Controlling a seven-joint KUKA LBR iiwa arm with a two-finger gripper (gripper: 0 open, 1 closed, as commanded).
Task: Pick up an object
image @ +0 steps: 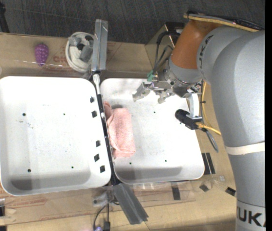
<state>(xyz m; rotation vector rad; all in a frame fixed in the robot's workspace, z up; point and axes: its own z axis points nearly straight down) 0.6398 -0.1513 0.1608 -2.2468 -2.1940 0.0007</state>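
A pink folded cloth (120,131) lies in the right bin (174,167), against its left wall beside the divider. My gripper (151,95) hangs over the upper middle of the right bin, its two grey fingers (139,93) spread apart and pointing left with nothing between them. It is up and to the right of the cloth, not touching it. The orange-banded wrist rises behind it at the upper right.
The left bin (44,177) sits beside the right one, split by a grey divider bar (100,124) with black clips. Behind the bins on the bench are a purple grape-like toy (41,53) and a white coil with a grey part (80,49). The arm's grey body covers the right side.
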